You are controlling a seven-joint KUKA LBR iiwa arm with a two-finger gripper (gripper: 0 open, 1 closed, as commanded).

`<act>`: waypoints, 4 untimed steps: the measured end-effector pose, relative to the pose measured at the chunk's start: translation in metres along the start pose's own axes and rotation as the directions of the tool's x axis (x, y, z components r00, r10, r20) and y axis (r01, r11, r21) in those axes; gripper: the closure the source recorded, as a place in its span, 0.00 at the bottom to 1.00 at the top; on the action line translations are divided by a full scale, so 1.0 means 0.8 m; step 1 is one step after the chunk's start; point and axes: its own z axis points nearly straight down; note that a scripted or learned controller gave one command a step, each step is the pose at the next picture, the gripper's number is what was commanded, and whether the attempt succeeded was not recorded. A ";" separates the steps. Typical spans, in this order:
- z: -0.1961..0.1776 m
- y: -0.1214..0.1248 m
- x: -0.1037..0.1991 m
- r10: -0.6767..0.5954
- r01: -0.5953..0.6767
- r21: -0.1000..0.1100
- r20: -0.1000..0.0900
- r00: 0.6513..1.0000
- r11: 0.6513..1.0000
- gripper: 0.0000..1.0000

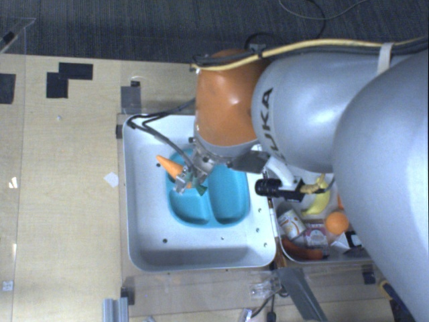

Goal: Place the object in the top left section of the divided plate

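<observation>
The grey arm [335,113] reaches in from the right, its orange band [224,102] hanging over the left white bin [144,240]. Inside this bin lies a blue divided plate [224,196], much of its upper part hidden under the wrist. The gripper [184,180] sits low over the plate's upper left part. An orange carrot [169,166] lies there with its thicker end right at the fingers [181,185] and its pointed tip sticking out to the upper left, beyond the plate's rim and above the bin floor. The fingers look narrowly set around the carrot's end, so the carrot appears to be held between them, though the metal parts are small and blurred. Whether the carrot touches the plate cannot be told.

A black cable [154,129] runs from the bin's upper left corner to the wrist. The right bin [281,243], partly covered by the arm, holds a yellow banana [320,196], an orange fruit [336,222], a small can [295,224] and a reddish sausage-like item [305,251]. The wooden surface [60,200] carries black square marks [67,78] at the upper left.
</observation>
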 end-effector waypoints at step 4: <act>-0.047 -0.018 0.069 -0.069 0.069 0.002 -0.002 0.998 0.998 1.00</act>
